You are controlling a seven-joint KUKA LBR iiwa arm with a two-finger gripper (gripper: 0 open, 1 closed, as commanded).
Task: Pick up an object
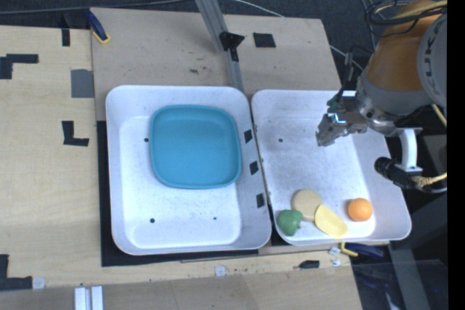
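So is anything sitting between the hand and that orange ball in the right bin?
Nothing visible. Bare bin floor separates the hand from the orange ball; the yellow piece lies left of the ball.

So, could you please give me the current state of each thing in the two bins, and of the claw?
Blue plate: flat in left bin.
Green piece, beige piece, yellow piece, orange ball: resting in right bin, near edge.
Claw: above right bin, holding nothing.

Tool hangs over right bin — blue plate in left bin.
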